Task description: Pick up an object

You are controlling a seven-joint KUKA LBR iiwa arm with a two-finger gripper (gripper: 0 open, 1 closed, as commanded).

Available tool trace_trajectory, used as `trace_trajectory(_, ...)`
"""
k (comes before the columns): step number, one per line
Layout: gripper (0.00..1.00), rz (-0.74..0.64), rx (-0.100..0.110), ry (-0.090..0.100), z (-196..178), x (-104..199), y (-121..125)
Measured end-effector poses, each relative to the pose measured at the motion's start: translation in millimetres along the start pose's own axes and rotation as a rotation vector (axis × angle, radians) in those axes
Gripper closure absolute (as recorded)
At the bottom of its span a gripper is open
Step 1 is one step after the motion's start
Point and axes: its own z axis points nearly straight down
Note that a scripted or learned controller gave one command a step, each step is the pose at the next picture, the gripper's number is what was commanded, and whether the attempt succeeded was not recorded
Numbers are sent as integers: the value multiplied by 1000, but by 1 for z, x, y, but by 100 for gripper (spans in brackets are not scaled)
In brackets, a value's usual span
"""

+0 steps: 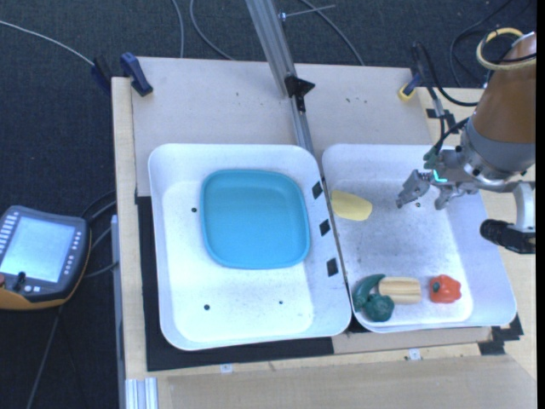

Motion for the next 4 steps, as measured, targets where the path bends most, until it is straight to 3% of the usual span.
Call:
trace_trajectory(1,0,0,0,0,0,0,0)
trace_trajectory(3,0,0,4,1,104,-4,-7)
trace_trajectory(4,100,0,-1,0,91,-4,-6)
